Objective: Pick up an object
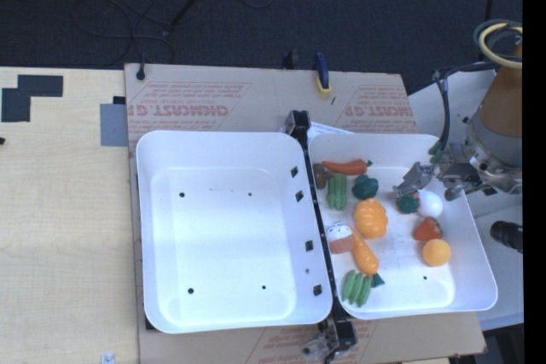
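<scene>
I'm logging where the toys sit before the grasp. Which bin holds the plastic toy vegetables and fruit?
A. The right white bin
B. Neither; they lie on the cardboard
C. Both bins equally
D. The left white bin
A: the yellow-orange toy pumpkin, the round orange toy fruit, the green toy cucumber and the rest all lie inside the right shallow white bin, under the grey arm's two-finger gripper.

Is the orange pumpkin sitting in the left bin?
No, the orange pumpkin lies in the right bin, among the other toy foods.
</scene>
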Robot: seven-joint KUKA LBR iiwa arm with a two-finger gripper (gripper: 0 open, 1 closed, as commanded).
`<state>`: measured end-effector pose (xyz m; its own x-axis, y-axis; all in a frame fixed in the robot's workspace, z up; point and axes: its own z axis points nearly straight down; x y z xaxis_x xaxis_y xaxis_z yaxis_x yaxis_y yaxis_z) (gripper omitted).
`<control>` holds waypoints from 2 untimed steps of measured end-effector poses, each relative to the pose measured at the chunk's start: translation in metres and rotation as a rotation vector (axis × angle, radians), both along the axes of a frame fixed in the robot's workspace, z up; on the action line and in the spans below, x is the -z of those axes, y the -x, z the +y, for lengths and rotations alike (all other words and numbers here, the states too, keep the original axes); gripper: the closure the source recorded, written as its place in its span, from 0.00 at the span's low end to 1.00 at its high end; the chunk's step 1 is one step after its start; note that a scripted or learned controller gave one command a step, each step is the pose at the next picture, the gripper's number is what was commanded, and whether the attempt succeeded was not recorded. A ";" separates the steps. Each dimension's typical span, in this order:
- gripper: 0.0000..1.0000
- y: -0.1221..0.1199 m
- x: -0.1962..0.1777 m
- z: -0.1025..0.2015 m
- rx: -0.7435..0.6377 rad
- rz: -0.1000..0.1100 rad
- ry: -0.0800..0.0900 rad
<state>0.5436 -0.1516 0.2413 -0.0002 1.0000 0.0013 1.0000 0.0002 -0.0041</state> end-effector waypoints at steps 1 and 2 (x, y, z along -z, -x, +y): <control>0.00 0.017 0.150 0.016 0.000 0.013 -0.004; 0.00 -0.026 0.154 0.067 -0.004 -0.004 -0.001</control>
<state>0.5700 -0.0849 0.0872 -0.0044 1.0000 0.0018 1.0000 0.0044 0.0003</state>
